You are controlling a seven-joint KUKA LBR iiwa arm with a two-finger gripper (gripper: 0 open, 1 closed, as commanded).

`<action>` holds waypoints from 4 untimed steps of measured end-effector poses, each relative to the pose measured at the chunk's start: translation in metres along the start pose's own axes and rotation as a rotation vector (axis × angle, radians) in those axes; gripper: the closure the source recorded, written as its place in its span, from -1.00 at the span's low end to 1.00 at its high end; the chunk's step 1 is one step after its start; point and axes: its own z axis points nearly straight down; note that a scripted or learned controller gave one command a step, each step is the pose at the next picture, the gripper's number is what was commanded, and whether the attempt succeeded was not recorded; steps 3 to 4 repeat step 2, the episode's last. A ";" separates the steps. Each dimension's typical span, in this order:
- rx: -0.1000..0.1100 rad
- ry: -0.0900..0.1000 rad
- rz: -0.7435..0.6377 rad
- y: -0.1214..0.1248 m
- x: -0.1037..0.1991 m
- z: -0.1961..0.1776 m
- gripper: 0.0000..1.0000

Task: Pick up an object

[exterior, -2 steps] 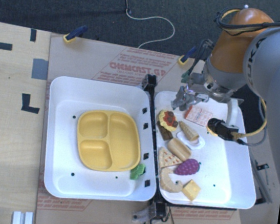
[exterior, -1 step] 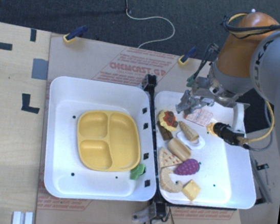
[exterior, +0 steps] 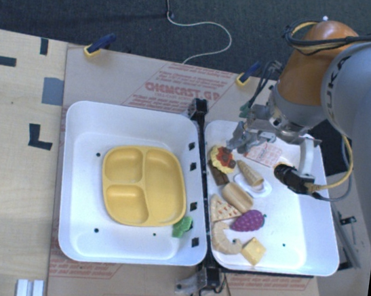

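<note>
Two white bins sit side by side before you on the cardboard-covered bench. Start at your left bin (exterior: 77,163): it holds a yellow divided plate (exterior: 144,186) lying flat near its middle, and a small green piece (exterior: 182,227) rests just beside the plate's lower right corner, against the wall shared with the other bin.

Move across to the right bin (exterior: 309,243). You see a cluster of toy food along its left side: a red and yellow item (exterior: 224,158) at the top, a tan roll (exterior: 250,174) just right of it, a bread loaf shape (exterior: 237,198) below, then a waffle-like wedge (exterior: 223,211), a bunch of purple grapes (exterior: 249,220), a pale curved piece (exterior: 225,242) and a yellow cheese cube (exterior: 252,250) nearest the lower rim.

Further right, the gripper (exterior: 244,137) hangs over the upper left part of that bin, just above the red and yellow item. You cannot tell how it is set, since the wrist hides the tips. Nothing is visibly caught in it.
</note>
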 end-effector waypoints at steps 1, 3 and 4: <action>-0.005 0.001 0.000 -0.002 0.000 -0.022 1.00; -0.001 -0.001 0.000 0.008 0.000 -0.005 1.00; -0.001 -0.001 0.000 0.008 0.000 -0.005 1.00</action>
